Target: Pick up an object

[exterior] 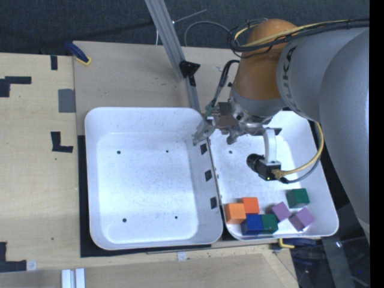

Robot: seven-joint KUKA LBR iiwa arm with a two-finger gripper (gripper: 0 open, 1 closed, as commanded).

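Small coloured blocks sit clustered at the near end of the right bin [318,212]: two orange blocks [242,209] touching each other, a blue block [253,223] and a green block [269,223] just in front of them, two purple blocks [292,215] beside those, and a dark green block [297,197] a little farther back. No writing can be read on any of them. The left bin [147,176] lies alongside, touching the right one. The arm [312,71] reaches in from the right, its orange band [261,59] above the far end of the right bin. The tool [231,129] hangs well apart from the blocks, with nothing seen between its fingers; how far they are parted I cannot tell. Both bins rest on the desk [36,179].
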